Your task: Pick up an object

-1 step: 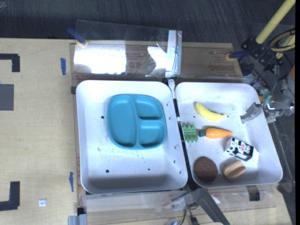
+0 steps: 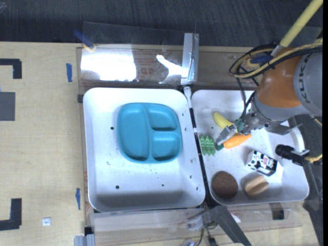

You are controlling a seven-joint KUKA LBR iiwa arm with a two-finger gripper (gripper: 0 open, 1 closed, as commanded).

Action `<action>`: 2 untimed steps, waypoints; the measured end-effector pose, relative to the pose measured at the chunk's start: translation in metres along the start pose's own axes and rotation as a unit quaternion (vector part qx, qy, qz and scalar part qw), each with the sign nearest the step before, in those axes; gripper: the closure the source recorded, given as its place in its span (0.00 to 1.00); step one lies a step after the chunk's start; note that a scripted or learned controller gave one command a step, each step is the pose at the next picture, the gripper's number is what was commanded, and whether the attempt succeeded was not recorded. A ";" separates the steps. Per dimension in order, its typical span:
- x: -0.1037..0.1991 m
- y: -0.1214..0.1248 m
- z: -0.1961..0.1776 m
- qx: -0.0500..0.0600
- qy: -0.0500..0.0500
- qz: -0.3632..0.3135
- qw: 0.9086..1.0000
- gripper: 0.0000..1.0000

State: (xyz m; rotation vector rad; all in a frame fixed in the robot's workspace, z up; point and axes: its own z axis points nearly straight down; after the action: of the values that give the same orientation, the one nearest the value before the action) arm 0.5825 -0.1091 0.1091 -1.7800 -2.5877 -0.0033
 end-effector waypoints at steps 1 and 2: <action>-0.001 -0.001 -0.010 0.000 0.000 0.002 1.000 1.00; -0.001 -0.002 -0.009 0.000 0.000 0.002 1.000 0.00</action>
State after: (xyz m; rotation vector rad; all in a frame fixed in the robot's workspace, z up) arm 0.5815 -0.1108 0.1181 -1.7849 -2.5835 -0.0021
